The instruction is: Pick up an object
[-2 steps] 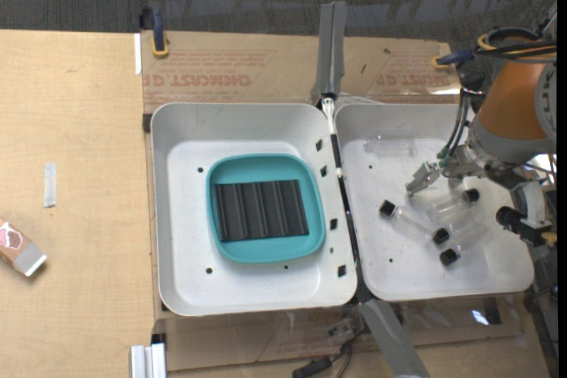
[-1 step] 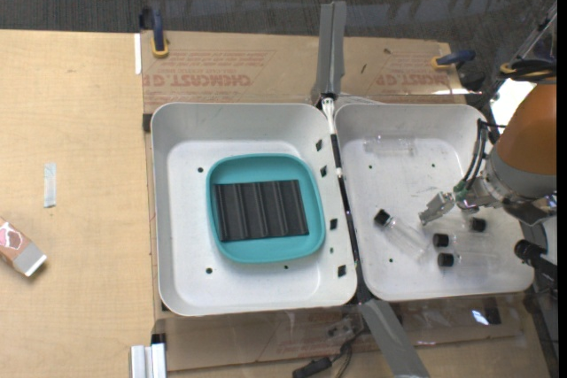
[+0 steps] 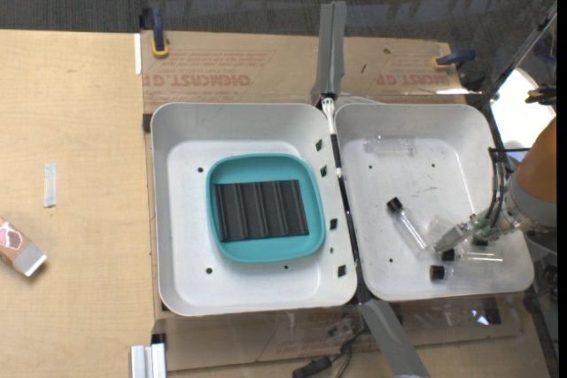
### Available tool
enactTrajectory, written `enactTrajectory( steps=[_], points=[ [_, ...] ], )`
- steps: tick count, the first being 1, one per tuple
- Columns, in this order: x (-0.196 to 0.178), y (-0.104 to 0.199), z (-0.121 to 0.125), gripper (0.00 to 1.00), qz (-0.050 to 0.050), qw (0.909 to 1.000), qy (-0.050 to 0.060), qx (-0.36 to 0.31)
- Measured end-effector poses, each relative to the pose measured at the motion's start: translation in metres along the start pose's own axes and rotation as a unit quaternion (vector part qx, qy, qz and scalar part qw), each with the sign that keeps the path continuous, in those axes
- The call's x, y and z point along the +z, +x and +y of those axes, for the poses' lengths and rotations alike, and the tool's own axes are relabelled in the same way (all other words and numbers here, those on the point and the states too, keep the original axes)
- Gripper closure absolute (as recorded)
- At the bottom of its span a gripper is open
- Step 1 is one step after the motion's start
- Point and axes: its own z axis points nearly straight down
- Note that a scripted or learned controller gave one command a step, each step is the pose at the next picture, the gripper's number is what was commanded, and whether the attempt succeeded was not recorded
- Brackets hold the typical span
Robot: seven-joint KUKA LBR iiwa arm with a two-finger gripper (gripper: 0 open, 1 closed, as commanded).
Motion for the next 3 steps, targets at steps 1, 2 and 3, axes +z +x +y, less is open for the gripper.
enactTrajectory(
  steps=[1, 2, 3],
  points=[
    [0.0, 0.067, 0.025, 0.0, 0.0, 1.0, 0.0, -0.002],
    [-0.008, 0.065, 0.025, 1.0, 0.0, 1.0, 0.0, 0.0],
    [-0.117, 0.098, 0.094, 1.0, -0.001, 0.9959, 0.0, 0.09]
  ],
)
